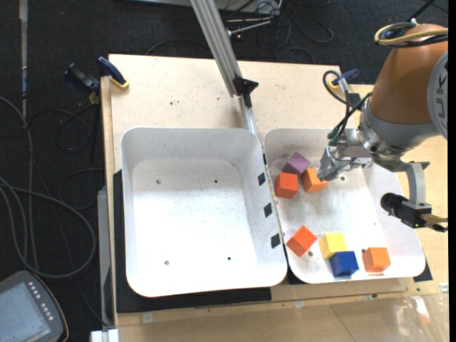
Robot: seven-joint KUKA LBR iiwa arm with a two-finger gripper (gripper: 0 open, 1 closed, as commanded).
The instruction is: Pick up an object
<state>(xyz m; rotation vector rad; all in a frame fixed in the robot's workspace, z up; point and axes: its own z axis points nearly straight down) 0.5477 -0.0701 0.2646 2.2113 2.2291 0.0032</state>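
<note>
My gripper (328, 169) hangs low in the back part of the right bin (356, 205). It sits right at the upper right side of a small orange cube (312, 182), touching or just over it. A purple cube (297, 164) lies just left of the gripper. An orange-red cube (286, 184) rests beside the orange one, on its left. Near the bin's front lie another orange cube (302, 240), a yellow cube (332, 244), a blue cube (344, 263) and an orange cube (376, 259).
The left bin (192, 205) adjoins the right one along a shared rim (267, 198). A slanted metal pole (217, 38) rises from the back of the bench. The arm's body (410, 91) overhangs the right bin's back right corner.
</note>
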